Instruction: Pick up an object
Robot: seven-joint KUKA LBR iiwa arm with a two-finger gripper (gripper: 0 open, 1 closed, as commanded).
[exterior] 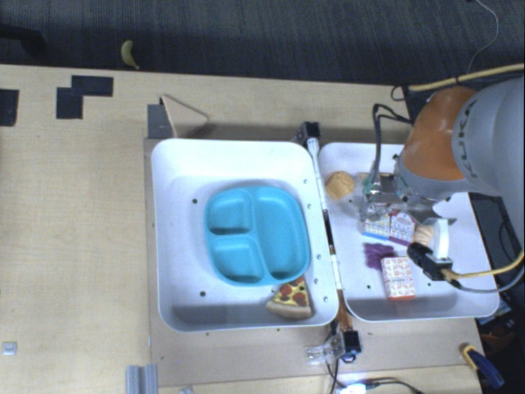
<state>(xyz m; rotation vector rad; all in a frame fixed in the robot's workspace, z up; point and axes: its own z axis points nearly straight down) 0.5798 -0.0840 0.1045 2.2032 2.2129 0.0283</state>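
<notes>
My gripper (382, 214) reaches down into the right bin (354, 298), right over a flat patterned packet (394, 228) near the bin's middle. A purple toy (376, 255) lies just below it, and a red-and-white patterned box (398, 277) sits nearer the front. A tan bread-like piece (340, 185) rests at the bin's upper left. The arm's grey and orange body covers the bin's right side.
The left bin (168, 220) bears a blue three-section plate (256, 234), and a pizza slice toy (291, 298) lies at its front right corner. A yellow cable (476, 276) loops off the wrist at the right. Black tape marks (80, 94) sit on the bench at far left.
</notes>
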